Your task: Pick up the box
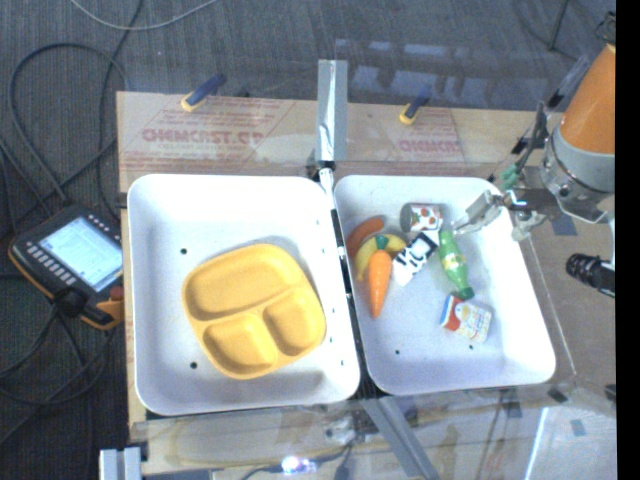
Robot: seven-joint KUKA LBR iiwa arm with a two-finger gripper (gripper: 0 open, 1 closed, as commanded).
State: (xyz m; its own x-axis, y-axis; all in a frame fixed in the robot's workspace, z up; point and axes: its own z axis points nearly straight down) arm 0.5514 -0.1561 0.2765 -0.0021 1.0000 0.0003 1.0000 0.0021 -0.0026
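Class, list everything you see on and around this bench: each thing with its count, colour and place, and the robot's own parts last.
Bins: two, white, side by side.
Divided plate: one, yellow, left bin.
Carrot: one, orange, right bin.
Bottle: one, green, right bin.
Can: one, grey and red, right bin.
Box: one, white, right bin near front.
Handheld screen: one, black and orange, left of bench.
Arm: one, grey and orange, right.
End effector: one, over right bin's back corner.
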